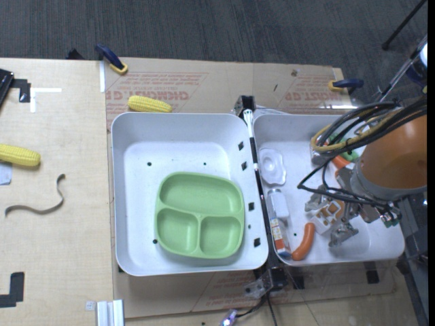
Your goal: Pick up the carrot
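Note:
The carrot (338, 161) shows as an orange piece with a green top, in the right bin (299, 138) near its far right side. Cables and the arm's orange band hide most of it. My gripper (340, 224) hangs low over the near right part of the same bin, nearer the camera than the carrot. Nothing shows held in it.
A red-orange sausage (304, 242) lies at the right bin's front, left of the gripper. A white tube (277, 212) and a clear cup (271, 165) lie along that bin's left wall. The left bin (129, 182) holds a green divided plate (200, 216). Two corn cobs (149, 104) (19, 156) lie outside.

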### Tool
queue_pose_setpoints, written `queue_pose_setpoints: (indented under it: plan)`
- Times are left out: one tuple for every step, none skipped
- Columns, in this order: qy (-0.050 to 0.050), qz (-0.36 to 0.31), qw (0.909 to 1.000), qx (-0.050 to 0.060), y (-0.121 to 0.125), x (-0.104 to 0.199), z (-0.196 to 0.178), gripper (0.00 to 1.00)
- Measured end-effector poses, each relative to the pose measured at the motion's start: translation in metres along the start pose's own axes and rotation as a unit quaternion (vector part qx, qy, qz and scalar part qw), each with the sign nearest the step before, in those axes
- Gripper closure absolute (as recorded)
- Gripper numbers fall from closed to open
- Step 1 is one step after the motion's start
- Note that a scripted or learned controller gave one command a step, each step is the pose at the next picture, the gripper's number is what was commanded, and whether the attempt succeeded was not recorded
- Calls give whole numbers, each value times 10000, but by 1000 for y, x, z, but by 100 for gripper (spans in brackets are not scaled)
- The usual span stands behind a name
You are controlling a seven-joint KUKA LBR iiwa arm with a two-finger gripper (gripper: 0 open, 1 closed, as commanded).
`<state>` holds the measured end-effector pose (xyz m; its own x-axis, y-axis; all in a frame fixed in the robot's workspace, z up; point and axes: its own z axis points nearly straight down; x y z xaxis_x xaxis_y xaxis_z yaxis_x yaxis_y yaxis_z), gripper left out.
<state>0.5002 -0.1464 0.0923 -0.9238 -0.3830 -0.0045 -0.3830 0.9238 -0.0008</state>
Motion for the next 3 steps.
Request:
queue_pose_setpoints:
  plan:
    - [-12, -732, 9973, 9, -63, -37, -1, 0]
    - [6, -1823, 9832, -13, 30, -10, 0, 0]
    - [-16, -604, 9982, 6, 20, -107, -100, 0]
